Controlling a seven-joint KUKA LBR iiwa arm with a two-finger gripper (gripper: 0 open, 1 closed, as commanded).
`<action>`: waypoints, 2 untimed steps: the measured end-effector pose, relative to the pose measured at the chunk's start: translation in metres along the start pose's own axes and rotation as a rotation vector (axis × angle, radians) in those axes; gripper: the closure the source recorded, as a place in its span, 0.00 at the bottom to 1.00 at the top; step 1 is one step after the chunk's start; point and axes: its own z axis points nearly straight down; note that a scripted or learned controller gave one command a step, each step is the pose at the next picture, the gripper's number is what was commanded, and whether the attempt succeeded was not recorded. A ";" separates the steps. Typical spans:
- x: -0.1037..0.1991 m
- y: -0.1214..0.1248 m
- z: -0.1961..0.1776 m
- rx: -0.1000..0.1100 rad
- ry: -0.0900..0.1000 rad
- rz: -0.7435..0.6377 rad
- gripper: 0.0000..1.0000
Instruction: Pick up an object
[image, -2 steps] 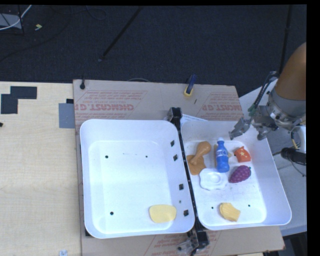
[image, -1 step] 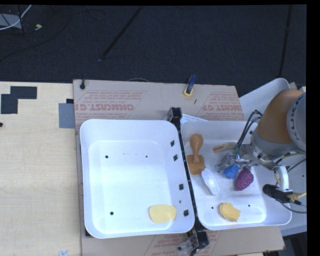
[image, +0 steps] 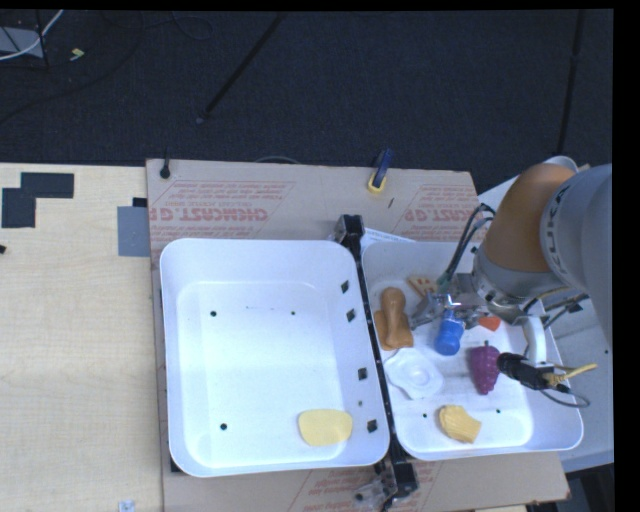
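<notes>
Nearest us, a yellow piece (image: 459, 423) lies in the right bin (image: 560, 435). Above it, the blue object (image: 447, 335) sits right at the gripper (image: 452, 305), grip impossible to judge. Purple piece (image: 484, 367) just right, tan piece (image: 392, 318) left.

Dark carpeted floor (image: 300, 80) with cables, pale wooden bench (image: 70, 350), brown cardboard sheet (image: 250, 205) beneath
</notes>
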 end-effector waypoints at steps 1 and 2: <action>-0.002 -0.001 -0.010 0.002 0.002 0.005 1.00; 0.052 0.027 -0.003 0.010 -0.005 0.004 1.00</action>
